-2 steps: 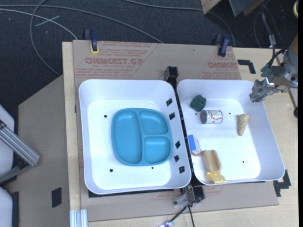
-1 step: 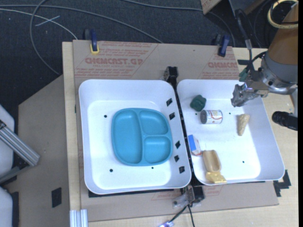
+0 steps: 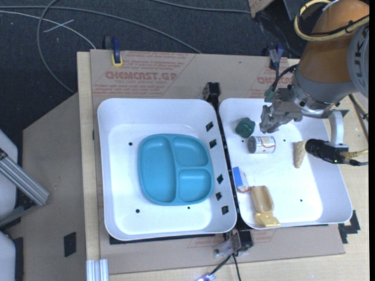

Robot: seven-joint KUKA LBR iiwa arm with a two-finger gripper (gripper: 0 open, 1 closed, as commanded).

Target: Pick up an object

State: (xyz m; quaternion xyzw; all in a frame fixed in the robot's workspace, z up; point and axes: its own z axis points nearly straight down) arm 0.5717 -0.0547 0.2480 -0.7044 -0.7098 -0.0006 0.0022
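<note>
Small can point(image 3: 262, 144) just below gripper point(image 3: 268, 123)

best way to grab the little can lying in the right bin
Probably from above, across the round body of the can. It lies on its side, ends pointing left and right, so the claw should straddle its curved sides, away from the green object nearby.

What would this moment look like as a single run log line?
arm: over right bin | gripper: just above small can | green object: beside gripper | left bin: blue divided plate | grasp: none seen
</note>
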